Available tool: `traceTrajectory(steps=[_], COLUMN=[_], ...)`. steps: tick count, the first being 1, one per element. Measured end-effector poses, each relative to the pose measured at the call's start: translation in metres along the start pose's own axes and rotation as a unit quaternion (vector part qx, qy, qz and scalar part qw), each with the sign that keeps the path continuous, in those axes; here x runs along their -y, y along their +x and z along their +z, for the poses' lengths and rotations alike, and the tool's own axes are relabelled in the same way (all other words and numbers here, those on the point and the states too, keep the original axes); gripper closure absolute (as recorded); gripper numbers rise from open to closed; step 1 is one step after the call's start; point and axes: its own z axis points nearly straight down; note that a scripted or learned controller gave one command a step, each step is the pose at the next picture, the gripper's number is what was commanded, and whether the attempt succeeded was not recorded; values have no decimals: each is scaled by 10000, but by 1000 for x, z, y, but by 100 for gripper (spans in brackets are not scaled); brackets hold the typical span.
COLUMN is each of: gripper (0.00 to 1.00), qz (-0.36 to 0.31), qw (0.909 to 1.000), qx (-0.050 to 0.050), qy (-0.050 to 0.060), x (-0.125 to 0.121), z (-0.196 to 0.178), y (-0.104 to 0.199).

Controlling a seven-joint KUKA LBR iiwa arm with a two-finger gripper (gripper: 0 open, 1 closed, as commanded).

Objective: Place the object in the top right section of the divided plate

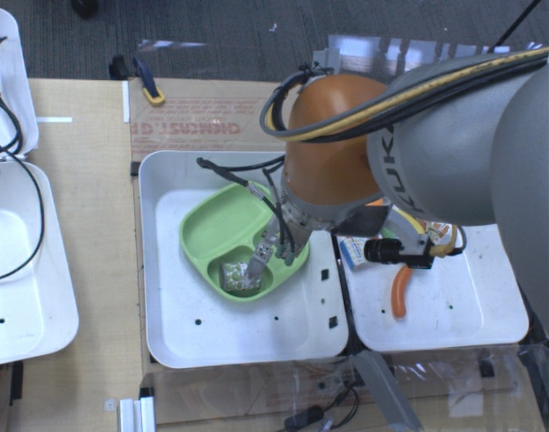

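A green divided plate (pixel 195 232) lies tilted in the left of the two bins (pixel 166 313). A small crumpled clear packet (pixel 241 275) with greenish specks rests in the plate's lower section, near its bottom rim. My gripper (pixel 267 252) hangs low over the plate's right side, just above and to the right of the packet, close to it or touching it. The orange wrist dome and grey arm cover the plate's upper right part.
An orange carrot-like piece (pixel 399 291) and a small blue-and-white box (pixel 352 252) lie in the right bin (pixel 472 322). A black cable (pixel 222 164) crosses the left bin's top. A yellow-and-blue tool (pixel 148 83) lies on the cardboard behind.
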Motion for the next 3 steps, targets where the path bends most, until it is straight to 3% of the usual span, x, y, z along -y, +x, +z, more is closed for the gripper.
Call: traceTrajectory(steps=[1,2,3], gripper=[100,100,0], qz=[27,83,80], qw=[10000,10000,10000], qx=[3,13,11], qy=[2,-8,-7], x=[1,40,40], z=[-8,-99,-99], y=[-2,-58,-58])
